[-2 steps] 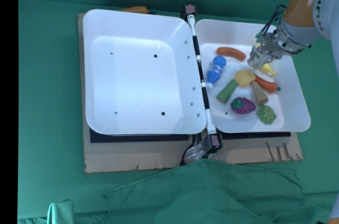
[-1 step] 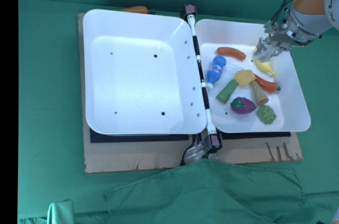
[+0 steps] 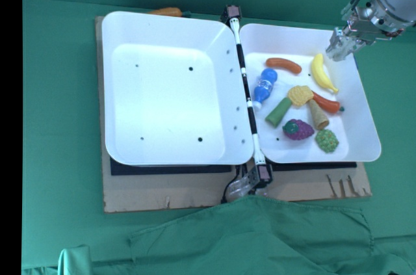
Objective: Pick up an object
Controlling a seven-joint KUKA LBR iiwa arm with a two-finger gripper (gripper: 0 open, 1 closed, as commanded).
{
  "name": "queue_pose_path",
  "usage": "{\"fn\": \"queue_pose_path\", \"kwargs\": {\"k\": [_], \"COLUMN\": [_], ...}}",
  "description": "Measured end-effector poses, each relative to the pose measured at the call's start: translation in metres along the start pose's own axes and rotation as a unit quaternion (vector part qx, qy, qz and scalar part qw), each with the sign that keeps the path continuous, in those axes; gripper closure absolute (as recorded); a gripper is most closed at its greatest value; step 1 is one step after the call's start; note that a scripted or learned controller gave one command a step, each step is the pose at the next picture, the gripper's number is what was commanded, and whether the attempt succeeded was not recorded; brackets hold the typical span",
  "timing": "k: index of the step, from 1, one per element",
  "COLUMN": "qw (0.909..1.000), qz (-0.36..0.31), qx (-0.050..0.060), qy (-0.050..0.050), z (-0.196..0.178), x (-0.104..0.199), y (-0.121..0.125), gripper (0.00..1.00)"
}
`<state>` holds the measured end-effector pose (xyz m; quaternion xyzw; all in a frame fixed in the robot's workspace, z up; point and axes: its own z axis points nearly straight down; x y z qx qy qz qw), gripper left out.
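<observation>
Eight small toy foods lie in the right bin (image 3: 364, 137), and any of them would do for you; the left bin (image 3: 130, 33) holds nothing that you can pick. The gripper (image 3: 340, 46) hangs at the right bin's far rim, just beside the upper tip of the yellow banana (image 3: 323, 73), with nothing between its fingers. Whether it is spread or pinched you cannot tell from this angle.

The banana is your nearest candidate. It looks like hollow moulded plastic, so judge it light, stiff and smooth. It is curved, so take it across the middle of its body, where it is thickest, not at the tapering ends where it could squirt out.

Beyond it, the red sausage (image 3: 283, 64) lies apart from the rest near the far wall and offers a clean crosswise hold. The blue bottle (image 3: 263, 86) rests close to the divider (image 3: 246, 88) between the bins, and being round it may roll. The green stick (image 3: 279, 110), the yellow waffle piece (image 3: 300, 95), the cone (image 3: 318, 114) and the red-orange carrot shape (image 3: 325, 103) crowd together, touching or nearly so, leaving you little room for fingers. The purple grapes (image 3: 298, 129) and the green bumpy piece (image 3: 327, 140) sit near the front wall, knobbly and probably easier to hold.
</observation>
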<state>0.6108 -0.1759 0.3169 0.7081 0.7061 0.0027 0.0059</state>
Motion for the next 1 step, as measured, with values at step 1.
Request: {"fn": "queue_pose_path", "kwargs": {"k": [1], "qw": [1.0], "qz": [0.0], "qx": [0.0], "qy": [0.0], "z": [-0.0596], "x": [-0.0109], "y": [0.0048], "gripper": [1.0]}}
